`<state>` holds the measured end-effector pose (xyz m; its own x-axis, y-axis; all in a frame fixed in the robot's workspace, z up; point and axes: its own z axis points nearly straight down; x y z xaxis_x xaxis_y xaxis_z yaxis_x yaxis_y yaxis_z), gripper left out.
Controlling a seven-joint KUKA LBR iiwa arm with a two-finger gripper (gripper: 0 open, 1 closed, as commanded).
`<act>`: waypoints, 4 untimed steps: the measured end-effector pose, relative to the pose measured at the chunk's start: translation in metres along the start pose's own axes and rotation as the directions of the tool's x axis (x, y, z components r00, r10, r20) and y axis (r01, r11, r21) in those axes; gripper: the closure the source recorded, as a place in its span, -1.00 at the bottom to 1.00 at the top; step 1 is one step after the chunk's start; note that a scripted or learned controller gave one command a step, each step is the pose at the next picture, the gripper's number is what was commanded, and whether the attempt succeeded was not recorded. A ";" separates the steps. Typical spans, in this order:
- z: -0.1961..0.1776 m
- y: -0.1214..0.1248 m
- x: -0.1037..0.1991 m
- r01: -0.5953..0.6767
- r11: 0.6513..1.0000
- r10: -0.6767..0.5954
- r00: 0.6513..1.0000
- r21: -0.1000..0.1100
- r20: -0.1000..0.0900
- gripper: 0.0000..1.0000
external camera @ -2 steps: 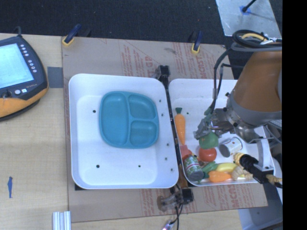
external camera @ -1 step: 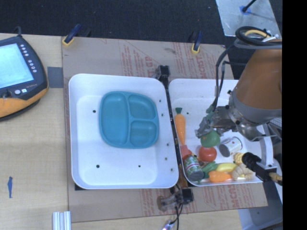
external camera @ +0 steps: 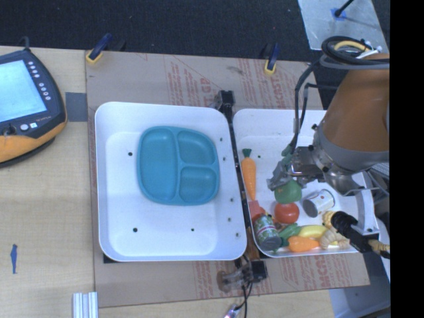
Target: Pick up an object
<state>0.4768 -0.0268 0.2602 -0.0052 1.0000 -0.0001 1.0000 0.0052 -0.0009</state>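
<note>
1. Nearest, along the right white bin's (external camera: 265,121) front edge: small tin can (external camera: 266,231), yellow (external camera: 311,230) and orange (external camera: 303,244) toy vegetables.
2. Behind those: red toy tomato (external camera: 286,212), long orange toy carrot (external camera: 248,177) beside the divider.
3. Grey metal claw (external camera: 286,176) just above round green toy vegetable (external camera: 288,192); spread or pinching, cannot tell.
4. Left white bin (external camera: 106,177): turquoise three-compartment plate (external camera: 177,165).
5. Farthest left on wooden surface (external camera: 46,204): orange-edged control tablet (external camera: 25,105).

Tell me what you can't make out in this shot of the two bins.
- Gripper: finger state unclear; dark parts bunch above the green vegetable.
- Right bin: far right side covered by the arm.
- Can: label too small to read.
- Items by the yellow piece: crowded, shapes overlap.
</note>
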 end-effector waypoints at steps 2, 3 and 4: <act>-0.010 0.000 -0.014 0.001 1.000 -0.001 1.000 0.001 0.000 1.00; -0.009 0.000 0.021 0.001 1.000 -0.001 1.000 0.003 0.000 1.00; -0.019 0.001 0.020 0.005 1.000 -0.005 1.000 0.004 -0.001 1.00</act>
<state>0.4774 -0.0067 0.2795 -0.0101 0.9999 0.0005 0.9999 0.0101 -0.0048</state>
